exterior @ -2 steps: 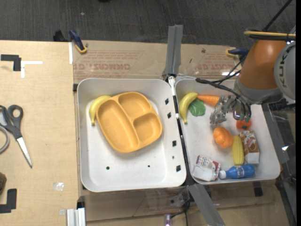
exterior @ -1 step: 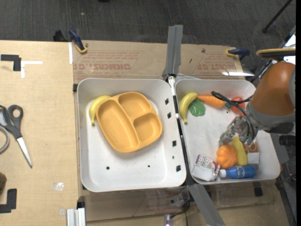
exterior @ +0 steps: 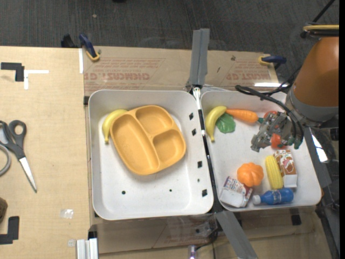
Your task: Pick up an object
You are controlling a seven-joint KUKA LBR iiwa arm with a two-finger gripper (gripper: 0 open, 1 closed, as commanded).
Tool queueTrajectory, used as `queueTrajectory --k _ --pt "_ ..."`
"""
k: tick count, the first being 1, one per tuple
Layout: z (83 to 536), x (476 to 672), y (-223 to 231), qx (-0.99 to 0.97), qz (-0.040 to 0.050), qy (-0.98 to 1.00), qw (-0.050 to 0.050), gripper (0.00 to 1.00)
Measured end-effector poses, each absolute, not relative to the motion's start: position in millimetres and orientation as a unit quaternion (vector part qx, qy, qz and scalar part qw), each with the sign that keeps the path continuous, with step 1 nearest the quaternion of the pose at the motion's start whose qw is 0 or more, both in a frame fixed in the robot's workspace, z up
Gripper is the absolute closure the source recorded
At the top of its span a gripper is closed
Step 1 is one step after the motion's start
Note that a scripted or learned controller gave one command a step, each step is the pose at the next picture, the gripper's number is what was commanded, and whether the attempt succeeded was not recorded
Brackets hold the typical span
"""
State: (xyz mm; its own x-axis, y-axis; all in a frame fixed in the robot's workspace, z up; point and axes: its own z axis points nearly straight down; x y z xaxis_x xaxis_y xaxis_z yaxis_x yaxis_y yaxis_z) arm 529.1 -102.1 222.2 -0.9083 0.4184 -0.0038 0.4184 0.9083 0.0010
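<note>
Fingers hung low inside the right bin; I could not tell their state. Nothing looked lifted yet. Just beside them lay a small red object, the carrot further up-left, so the picking remained.

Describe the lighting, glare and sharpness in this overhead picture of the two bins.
Camera view: even, soft light, with faint shadows under the yellow tray; mild glare along the left bin's white rim; toys stay fairly sharp, while the gripper looks cluttered and slightly blurred.
</note>
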Motion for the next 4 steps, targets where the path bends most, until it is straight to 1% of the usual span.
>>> queueTrajectory --k 1,2,3,4 --pt "98.3 494.7 -118.0 0.158 0.0001 0.987 0.001 1.0" --pt "104.2 502.4 -118.0 0.158 0.0001 0.987 0.014 0.0" --pt "91.4 648.1 -126.0 0.123 0.0005 0.992 -0.005 0.0" --pt "92.3 571.6 -152.7 0.189 0.0 0.982 0.001 0.0"
